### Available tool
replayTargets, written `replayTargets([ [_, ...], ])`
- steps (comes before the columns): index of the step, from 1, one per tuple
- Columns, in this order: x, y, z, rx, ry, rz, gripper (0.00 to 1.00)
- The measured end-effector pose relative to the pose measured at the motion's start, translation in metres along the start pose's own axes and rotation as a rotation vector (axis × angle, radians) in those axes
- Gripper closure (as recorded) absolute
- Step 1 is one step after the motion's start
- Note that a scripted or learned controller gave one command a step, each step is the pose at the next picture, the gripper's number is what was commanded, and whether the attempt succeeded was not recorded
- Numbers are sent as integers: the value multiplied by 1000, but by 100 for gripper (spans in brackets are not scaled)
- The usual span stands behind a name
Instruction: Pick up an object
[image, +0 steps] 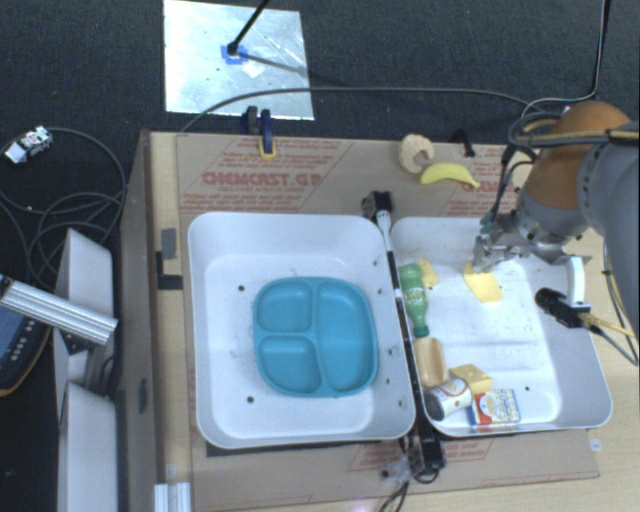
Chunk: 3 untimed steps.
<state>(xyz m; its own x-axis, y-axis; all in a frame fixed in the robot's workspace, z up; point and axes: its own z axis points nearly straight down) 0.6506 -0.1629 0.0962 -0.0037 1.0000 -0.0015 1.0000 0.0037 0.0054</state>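
Gripper hangs low in the right bin, just beyond the yellow block; open or shut, cannot tell. Likely risk: descending off-centre and nudging the flat block away.

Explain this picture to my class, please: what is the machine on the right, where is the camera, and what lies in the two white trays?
The camera sits above a bench and looks down at a slant. The grey machine with an orange band is a robot arm; its gripper is lowered into the right bin, just above a yellow block. I cannot see anything held between its fingers. That bin also holds a green bottle and some small packages near its front. The left bin holds a blue divided plate. A banana lies on the bench behind the bins.
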Motion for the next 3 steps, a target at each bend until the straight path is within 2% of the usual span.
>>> replayTargets([
  [1, 0, 0, 0, 0, 0, 0, 0],
  [3, -30, -8, 11, 2, 0, 2, 0],
])
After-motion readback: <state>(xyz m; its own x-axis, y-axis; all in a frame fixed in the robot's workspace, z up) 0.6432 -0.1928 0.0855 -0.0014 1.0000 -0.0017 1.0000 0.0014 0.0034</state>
